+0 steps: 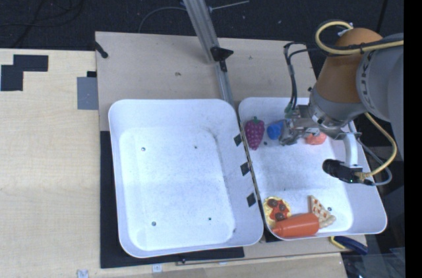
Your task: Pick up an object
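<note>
Nearest the camera: red sausage at the right bin's front edge, between a small pizza round and a pizza slice. Pincer sits low in that bin's far end; finger state can't be told. Blue piece just left of it, purple grapes beyond, orange-red piece to its right. Left bin alongside on the counter.

No legible text, labels, brands, numbers or signs on any surface at this resolution.
</note>
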Tool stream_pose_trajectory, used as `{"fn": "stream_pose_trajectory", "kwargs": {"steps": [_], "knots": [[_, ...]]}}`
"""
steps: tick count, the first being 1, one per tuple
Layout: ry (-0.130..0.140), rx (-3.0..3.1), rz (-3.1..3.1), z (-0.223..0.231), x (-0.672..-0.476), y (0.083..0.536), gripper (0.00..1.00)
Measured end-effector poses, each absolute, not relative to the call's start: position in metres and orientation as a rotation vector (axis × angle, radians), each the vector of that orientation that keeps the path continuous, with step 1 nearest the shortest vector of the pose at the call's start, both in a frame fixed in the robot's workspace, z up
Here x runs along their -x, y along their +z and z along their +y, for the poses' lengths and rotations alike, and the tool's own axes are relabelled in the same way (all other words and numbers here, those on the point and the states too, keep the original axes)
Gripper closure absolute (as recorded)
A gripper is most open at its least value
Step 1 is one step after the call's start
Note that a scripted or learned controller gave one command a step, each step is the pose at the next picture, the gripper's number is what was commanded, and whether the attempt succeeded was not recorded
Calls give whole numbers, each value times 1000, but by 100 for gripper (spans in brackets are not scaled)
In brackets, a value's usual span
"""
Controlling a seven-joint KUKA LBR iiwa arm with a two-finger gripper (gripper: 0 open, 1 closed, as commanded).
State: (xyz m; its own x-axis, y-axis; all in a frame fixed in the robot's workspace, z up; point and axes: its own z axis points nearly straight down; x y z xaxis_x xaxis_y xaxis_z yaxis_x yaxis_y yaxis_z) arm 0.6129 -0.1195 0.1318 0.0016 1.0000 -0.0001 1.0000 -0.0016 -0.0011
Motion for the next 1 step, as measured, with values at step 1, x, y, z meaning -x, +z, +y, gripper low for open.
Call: {"fn": "stream_pose_trajectory", "kwargs": {"steps": [1], "knots": [[-3,2224,-2223,-118,-611,174,100]]}}
